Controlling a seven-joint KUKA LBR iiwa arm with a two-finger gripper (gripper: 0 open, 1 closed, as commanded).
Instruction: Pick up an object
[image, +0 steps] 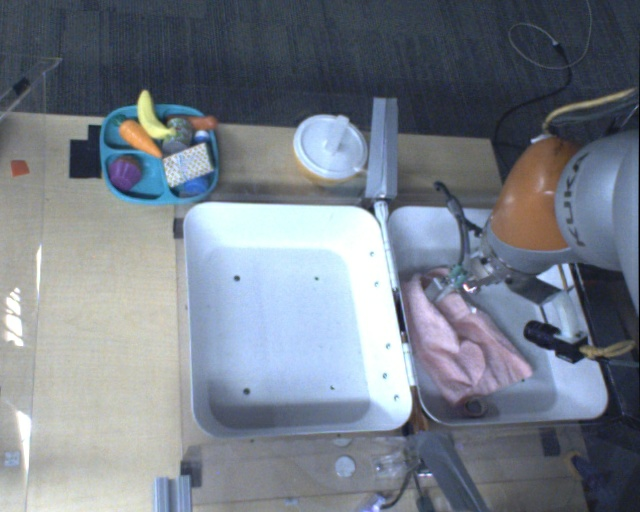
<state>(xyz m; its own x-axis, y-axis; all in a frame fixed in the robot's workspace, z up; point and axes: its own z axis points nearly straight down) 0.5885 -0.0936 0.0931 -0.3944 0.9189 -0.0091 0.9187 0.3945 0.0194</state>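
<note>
Orange band on the arm (560, 190) reads "KUKA"; two white bins (280, 310), one pink cloth (462, 340). Whether the hand (452, 283) grips it, I cannot tell.

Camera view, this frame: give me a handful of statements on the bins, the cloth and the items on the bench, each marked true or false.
1. The pink cloth lies in the right bin. True.
2. The cloth is folded flat and neat. False: it lies crumpled in a heap.
3. The gripper is over the left bin. False: it is at the upper end of the cloth, in the right bin.
4. A blue divided tray with a toy banana sits on the bench beyond the left bin. True.
5. The white-lidded container stands inside the left bin. False: it stands on the bench, beyond the bin's far rim.
</note>
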